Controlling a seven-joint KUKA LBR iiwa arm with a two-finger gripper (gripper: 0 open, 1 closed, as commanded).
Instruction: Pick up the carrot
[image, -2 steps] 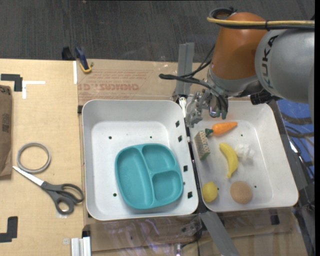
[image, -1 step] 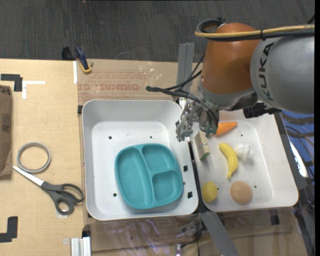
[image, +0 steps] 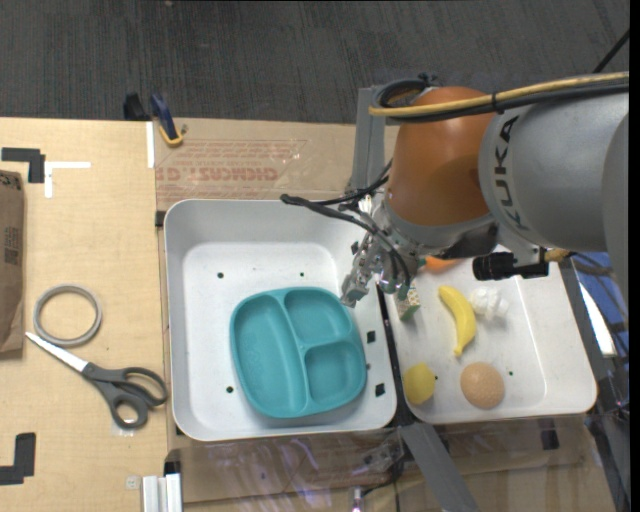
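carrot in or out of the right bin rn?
In. An orange sliver of the carrot shows on the right bin floor by its back wall, mostly hidden under the arm, behind the banana.

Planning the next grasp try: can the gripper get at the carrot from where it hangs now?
Probably yes. The gripper hangs over the divide between the bins, and the carrot lies close by in the right bin, mostly hidden under the arm's wrist. The banana sits nearer the camera, apart.

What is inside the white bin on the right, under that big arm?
In the right bin lie a banana, a lemon, a tan egg-shaped thing and a small white object. An orange sliver, likely the carrot, peeks from under the arm, which covers the bin's far part.
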